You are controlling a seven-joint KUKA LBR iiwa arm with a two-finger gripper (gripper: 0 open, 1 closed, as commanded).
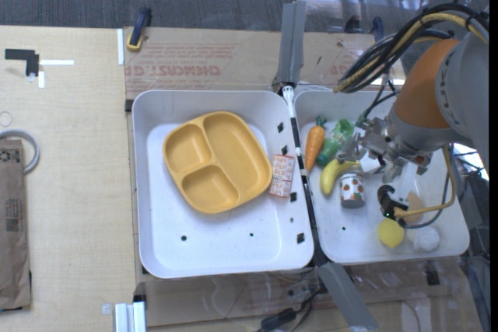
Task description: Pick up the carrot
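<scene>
Right bin point(447, 245): carrot point(313, 144) lies by the left wall. Gripper point(372, 154) hovers nearby over a banana point(332, 173); finger state apparently obscured, cannot tell.

Robot lab, cabled arm point(443, 89), white bins point(226, 245)

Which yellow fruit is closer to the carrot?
The banana, lying just right of the carrot. The lemon sits much farther away, near the bin's front right.
</scene>
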